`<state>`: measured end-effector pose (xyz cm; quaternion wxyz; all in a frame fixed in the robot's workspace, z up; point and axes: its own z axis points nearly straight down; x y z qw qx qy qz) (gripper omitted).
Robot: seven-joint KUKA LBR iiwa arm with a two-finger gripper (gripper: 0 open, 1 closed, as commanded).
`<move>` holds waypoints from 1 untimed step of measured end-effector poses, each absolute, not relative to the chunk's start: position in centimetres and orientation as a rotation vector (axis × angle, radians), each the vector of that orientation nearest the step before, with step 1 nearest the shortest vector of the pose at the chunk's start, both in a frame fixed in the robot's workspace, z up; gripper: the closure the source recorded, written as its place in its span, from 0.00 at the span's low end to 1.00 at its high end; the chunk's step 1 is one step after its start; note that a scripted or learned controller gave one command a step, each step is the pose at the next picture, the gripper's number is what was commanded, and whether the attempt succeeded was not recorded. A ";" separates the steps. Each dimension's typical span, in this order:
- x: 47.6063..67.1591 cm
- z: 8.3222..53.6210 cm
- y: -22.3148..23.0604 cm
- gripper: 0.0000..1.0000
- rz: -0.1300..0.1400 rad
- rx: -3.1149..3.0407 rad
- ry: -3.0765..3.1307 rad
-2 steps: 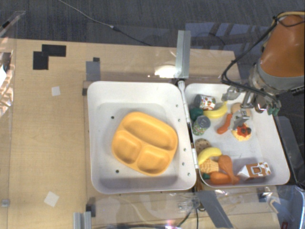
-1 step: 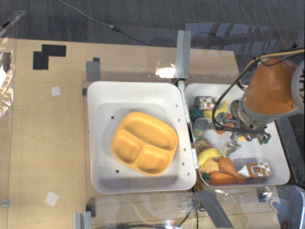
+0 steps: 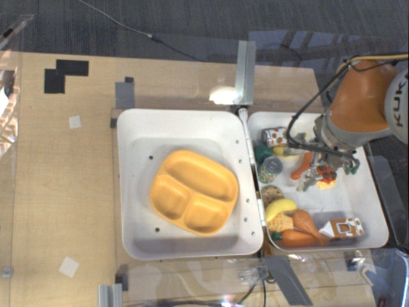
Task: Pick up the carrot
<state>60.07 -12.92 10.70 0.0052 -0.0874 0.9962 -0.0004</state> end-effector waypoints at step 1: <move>55.7 15.5 -20.4 0.00 -0.007 -0.064 3.129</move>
